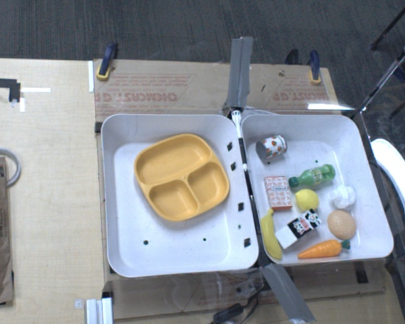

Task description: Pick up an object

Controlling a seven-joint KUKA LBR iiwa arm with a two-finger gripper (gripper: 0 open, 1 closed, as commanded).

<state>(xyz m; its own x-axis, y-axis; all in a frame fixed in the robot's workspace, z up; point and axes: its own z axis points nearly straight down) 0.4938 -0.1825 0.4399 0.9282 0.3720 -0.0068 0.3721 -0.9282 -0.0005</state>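
From the camera above the table, I take the yellow divided plate (182, 176) as my landmark; it lies alone in the left bin (121, 248), tilted a little. Everything worth picking sits right of the plate, in the right bin (364, 147): a small mug (274, 147) farthest back; a green bottle (312, 176) on its side; a red-patterned box (277, 192) just beside a lemon (306, 200); a banana (270, 235) along the near wall; a black-and-white carton (299, 227); an egg (341, 224); a carrot (320, 250); a white lump (343, 197) (I cannot name it). They lie crowded, so the mug, standing apart, looks the easiest target. Of my pincer, apart or together, I cannot tell.
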